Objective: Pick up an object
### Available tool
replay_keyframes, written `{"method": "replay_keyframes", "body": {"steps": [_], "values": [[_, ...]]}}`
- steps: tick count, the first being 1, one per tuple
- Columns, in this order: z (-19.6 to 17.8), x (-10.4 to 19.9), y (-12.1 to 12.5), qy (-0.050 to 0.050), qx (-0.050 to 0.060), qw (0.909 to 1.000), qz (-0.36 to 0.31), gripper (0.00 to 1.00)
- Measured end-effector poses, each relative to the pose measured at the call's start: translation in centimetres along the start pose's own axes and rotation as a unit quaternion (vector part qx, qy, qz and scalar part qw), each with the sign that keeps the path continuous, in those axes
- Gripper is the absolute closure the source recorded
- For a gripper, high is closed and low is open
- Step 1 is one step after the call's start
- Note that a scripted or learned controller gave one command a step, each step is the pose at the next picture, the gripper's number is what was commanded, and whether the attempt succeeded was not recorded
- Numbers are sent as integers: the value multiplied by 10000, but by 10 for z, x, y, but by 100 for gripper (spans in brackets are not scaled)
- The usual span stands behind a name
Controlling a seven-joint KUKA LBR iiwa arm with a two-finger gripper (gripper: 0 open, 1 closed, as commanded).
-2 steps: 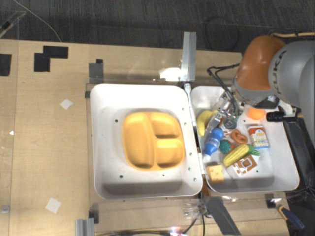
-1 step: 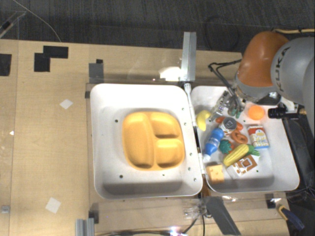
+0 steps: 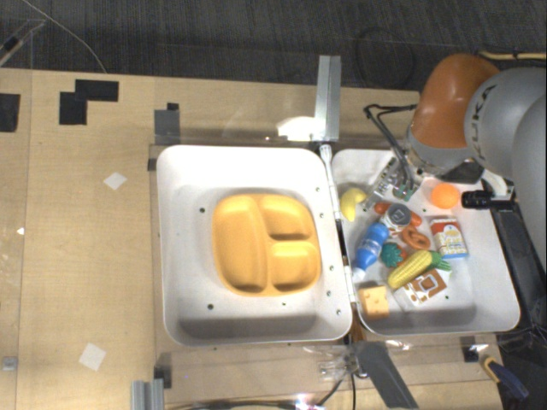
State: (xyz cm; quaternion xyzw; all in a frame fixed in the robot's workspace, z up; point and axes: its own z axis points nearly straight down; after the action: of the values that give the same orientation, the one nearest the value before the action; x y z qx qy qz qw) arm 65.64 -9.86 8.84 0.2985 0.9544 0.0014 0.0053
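Along the bottom edge of the frame, the wooden worktop (image 3: 77, 297) carries two shallow white bins side by side. The left bin (image 3: 184, 254) holds one yellow divided tray (image 3: 265, 242), lying flat near its centre with three compartments facing up.

The right bin (image 3: 487, 301) holds a cluster of small objects in its left and middle part. Nearest the lower edge lies a tan cheese-like block (image 3: 373, 301), close to the bin's lower left corner. Just right of it sits an orange-and-white patterned piece (image 3: 426, 288), and a yellow corn cob (image 3: 409, 267) lies tilted above that. A blue bottle (image 3: 370, 244) lies slanted to the left of the corn, with a teal piece (image 3: 391, 253) between them. A red-and-white carton (image 3: 449, 237) lies to the right. Higher up sit a yellow lemon-like object (image 3: 352, 202) near the dividing wall and an orange ball (image 3: 444, 196) toward the right.

At the upper right, the grey arm (image 3: 513, 118) with its orange band (image 3: 449, 101) reaches in. The hand (image 3: 397, 182) sits low over the upper part of the right bin, between the lemon and the ball. Whether it is spread or pressed together cannot be determined, and no object is visibly gripped.
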Motion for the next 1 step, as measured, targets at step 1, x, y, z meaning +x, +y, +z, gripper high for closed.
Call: {"method": "replay_keyframes", "body": {"steps": [1], "values": [[-101,45,27,-14,-11,9917,-1289,100]]}}
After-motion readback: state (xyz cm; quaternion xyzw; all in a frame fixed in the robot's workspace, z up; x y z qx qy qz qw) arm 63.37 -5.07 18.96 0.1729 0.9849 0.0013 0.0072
